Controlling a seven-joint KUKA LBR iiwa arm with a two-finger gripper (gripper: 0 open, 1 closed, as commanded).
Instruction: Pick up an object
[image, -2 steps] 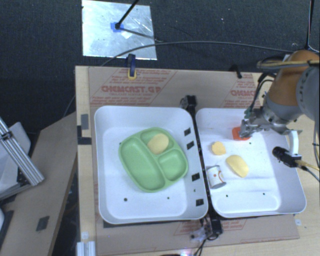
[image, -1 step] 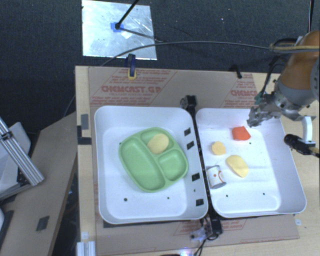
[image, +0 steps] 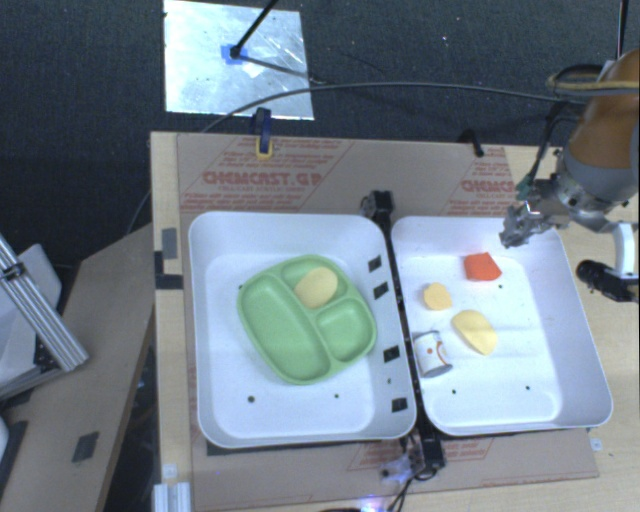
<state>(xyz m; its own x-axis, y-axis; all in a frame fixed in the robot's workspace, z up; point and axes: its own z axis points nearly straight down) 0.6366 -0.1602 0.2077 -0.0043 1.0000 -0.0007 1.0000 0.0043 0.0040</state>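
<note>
Your bench: two bins side by side. Left bin holds a divided tray near its middle, with a rounded piece in the tray's rear compartment. Right bin holds a block toward the rear, a small round piece to its front-left, a larger oval piece in front of that, and a small cup at the left wall. You find the gripper over the right bin's rear edge, just behind the block
</note>
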